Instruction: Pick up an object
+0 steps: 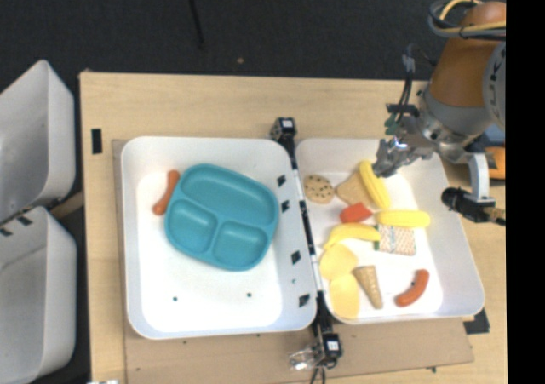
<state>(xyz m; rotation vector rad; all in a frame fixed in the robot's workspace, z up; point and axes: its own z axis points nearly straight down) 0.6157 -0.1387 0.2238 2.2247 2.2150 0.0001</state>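
My gripper (387,161) hangs over the back of the right bin (460,276), just above the upper end of a yellow corn cob (373,186). Nothing shows between its tips. Below it lie a round cookie (318,189), a tan wedge (350,191), a red-orange piece (356,213), a yellow banana (353,233), a yellow bar (404,219) and a patterned cracker (397,241). Toward the front sit pale yellow slices (339,261), an ice-cream cone (369,284) and a red sausage (412,288).
The left bin (140,289) holds a teal divided plate (221,216) and an orange sausage (166,192) at its left. The grey arm with its orange band (464,67) reaches in from the upper right. A black clip (283,128) sits between the bins at the back.
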